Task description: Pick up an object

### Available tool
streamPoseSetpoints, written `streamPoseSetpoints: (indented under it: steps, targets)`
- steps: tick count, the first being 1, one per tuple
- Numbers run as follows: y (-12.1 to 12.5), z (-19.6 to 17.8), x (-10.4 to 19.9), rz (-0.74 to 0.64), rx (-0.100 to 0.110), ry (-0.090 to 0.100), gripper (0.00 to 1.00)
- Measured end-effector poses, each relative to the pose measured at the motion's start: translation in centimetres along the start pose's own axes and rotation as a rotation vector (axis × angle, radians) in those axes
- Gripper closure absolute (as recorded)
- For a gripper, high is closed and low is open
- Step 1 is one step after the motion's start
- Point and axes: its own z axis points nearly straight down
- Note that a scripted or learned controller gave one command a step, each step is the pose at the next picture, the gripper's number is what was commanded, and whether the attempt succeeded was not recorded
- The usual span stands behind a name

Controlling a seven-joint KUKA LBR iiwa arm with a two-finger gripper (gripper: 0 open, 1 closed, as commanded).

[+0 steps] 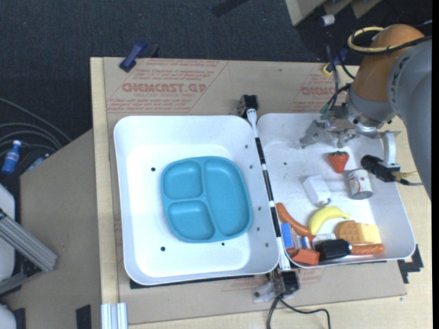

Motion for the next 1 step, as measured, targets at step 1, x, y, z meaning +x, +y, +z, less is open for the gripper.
streamPoseSetpoints:
  steps: [1]
  targets:
    - [-3.66, 0.02, -1.11, 0.001, 0.005, 0.002, 0.0]
